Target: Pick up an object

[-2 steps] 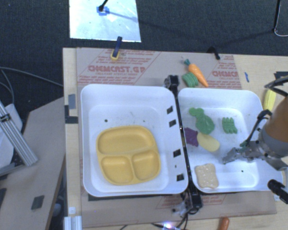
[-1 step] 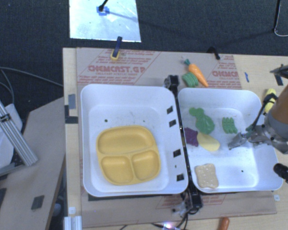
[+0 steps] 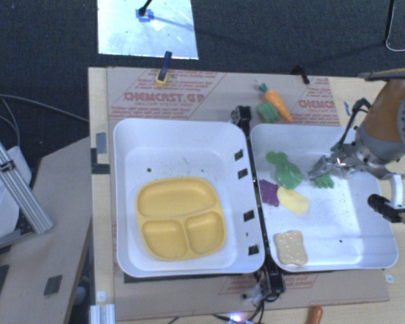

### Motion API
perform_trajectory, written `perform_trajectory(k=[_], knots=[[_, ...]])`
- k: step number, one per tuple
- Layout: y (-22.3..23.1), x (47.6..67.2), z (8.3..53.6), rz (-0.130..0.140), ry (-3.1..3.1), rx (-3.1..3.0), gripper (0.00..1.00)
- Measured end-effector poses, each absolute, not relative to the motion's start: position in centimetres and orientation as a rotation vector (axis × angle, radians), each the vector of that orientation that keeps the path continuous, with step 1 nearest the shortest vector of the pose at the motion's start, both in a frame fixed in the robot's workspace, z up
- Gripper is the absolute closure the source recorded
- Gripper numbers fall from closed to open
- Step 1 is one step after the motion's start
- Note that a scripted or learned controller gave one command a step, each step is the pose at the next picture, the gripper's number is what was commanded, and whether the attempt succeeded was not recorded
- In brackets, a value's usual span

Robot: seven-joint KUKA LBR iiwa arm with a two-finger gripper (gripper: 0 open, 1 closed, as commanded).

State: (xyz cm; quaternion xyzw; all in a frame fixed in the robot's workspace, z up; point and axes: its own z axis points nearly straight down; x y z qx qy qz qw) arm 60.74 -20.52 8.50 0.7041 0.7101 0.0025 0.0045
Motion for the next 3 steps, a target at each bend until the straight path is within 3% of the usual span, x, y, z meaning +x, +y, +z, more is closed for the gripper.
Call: perform_trajectory(k=[1, 2, 3], knots=[[-20.6, 60.4, 9.6, 0.004, 2.226, 2.207, 1.0], [-10.9, 59.6, 17.3, 0.013, 2.232, 2.205, 1.0], [-5.1, 55.8, 24.5, 0.006, 2.231, 2.21, 1.0]])
